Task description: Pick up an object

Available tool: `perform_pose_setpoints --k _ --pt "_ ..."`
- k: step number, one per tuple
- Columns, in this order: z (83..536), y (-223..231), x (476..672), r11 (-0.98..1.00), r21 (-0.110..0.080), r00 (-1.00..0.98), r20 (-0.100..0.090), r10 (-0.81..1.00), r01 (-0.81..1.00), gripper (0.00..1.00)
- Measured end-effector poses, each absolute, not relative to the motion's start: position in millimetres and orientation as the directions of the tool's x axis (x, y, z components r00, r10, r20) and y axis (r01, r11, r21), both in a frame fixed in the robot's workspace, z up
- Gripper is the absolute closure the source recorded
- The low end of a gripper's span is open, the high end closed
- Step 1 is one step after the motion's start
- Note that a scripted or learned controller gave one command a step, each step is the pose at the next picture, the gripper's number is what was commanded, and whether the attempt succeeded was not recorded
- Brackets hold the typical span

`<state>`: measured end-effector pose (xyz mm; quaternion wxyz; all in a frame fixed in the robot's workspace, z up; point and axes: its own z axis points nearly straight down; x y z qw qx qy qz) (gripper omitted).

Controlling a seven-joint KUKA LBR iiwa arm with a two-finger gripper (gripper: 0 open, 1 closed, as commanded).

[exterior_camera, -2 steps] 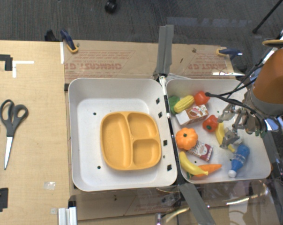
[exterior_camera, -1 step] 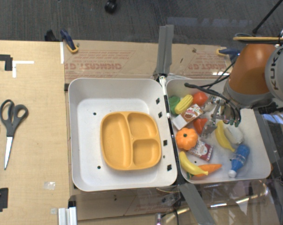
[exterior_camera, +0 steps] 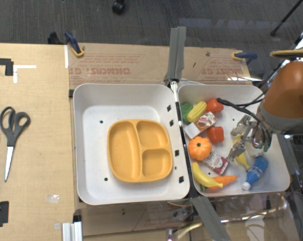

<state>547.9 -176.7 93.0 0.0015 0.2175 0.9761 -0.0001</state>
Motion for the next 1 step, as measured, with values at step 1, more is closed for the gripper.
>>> perform_pose_setpoints --k 1 --pt "102.9 -176.3 549.3 0.907 0.0 -0.907 -0.007 0.422 0.422 1.0"
